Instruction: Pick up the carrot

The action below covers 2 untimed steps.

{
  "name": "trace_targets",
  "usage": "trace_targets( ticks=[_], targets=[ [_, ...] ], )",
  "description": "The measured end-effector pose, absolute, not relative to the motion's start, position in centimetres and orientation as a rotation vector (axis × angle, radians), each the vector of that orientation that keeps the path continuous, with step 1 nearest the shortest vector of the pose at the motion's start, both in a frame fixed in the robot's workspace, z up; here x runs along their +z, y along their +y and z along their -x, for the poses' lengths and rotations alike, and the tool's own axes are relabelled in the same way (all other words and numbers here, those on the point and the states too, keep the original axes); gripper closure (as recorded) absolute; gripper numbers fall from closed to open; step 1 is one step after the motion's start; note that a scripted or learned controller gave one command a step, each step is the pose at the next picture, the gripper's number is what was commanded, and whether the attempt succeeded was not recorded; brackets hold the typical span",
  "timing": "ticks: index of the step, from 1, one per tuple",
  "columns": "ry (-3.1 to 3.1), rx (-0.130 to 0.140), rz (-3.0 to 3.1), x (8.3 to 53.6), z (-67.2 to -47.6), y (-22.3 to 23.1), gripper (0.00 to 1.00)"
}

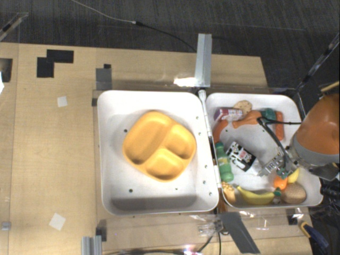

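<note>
The carrot (247, 121), a long orange piece with a green top, lies tilted near the back of the right bin (265, 141). My gripper (277, 167) hangs low over the front right part of that bin, well forward and to the right of the carrot. A small orange piece (280, 184) lies just in front of the gripper. The arm's orange band (321, 122) covers the bin's right edge, and a black cable runs from the arm over the carrot's green end.
The right bin also holds a banana (255, 196), a brown rounded item (294, 193), a green bottle (224, 167), a black-and-white box (240, 156) and a red-and-white can (229, 112). In the left bin (114, 195) sits a yellow divided plate (159, 145).
</note>
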State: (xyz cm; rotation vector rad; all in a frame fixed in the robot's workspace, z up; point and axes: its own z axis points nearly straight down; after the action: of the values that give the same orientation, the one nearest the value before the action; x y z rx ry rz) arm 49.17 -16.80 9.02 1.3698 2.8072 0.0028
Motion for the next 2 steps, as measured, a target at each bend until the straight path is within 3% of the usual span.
trace_targets(
  ticks=[1, 2],
  targets=[
    [2.916, 0.003, -1.127, 9.0, -49.2, -20.5, 1.0],
    [2.911, 0.005, -1.116, 10.2, -49.5, -20.5, 1.0]
  ],
)
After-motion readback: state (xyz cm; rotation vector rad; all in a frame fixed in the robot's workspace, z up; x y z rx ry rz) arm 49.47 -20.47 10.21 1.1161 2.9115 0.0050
